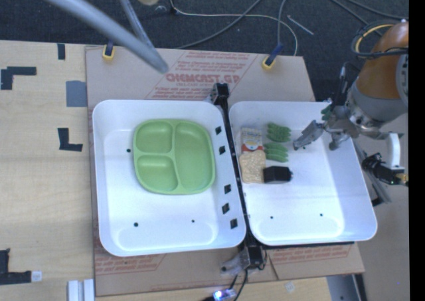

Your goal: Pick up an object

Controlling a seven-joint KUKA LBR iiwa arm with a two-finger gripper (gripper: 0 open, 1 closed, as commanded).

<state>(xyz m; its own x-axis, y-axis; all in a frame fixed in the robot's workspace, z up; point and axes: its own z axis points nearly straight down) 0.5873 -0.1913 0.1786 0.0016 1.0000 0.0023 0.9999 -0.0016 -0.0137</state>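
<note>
**Hovering over the right bin, nothing in the fingers**

Standing beside the bench, I see a brown cardboard sheet [199, 70] lying under two white bins set side by side. The left bin [113, 226] holds a green divided plate [174, 157], lying flat toward its upper half. The right bin [345, 220] carries a small cluster near its upper left: a speckled tan packet [252, 160] just beside the divider, two green pieces [277, 141] next to it, and a small black block [276, 175] below them. The grey arm [378, 84] reaches in from the right with its orange band on top. Its gripper [320, 135] sits above the bin's upper right part, fingers spread apart and grasping nothing, near the green pieces but not touching them.
</note>
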